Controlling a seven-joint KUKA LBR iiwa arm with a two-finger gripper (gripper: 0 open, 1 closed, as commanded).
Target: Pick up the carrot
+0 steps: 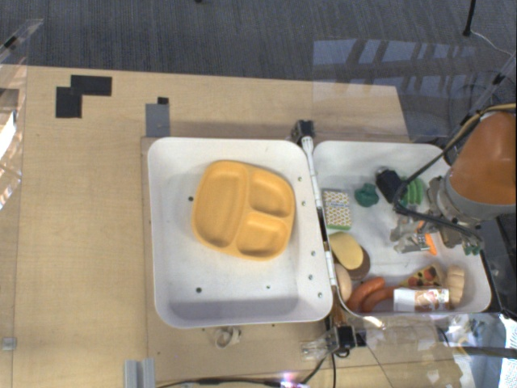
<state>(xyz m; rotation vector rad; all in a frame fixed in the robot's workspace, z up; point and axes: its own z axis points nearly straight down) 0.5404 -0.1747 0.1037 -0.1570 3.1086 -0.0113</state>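
A small orange piece that looks like the carrot [433, 244] lies in the right bin [355, 156], mostly hidden beneath the arm's wrist. My gripper [412, 238] is down inside that bin, right beside the orange piece on its left. The grey and orange wrist [481, 172] covers the spot from the right, so I cannot tell whether anything is held.
The right bin also holds a green toy [367, 194], a green ridged item [415, 191], a patterned box [337, 208], a yellow round food [349, 250], red sausages [367, 293] and a bottle [420, 299]. A yellow divided plate [242, 208] lies in the left bin [174, 297].
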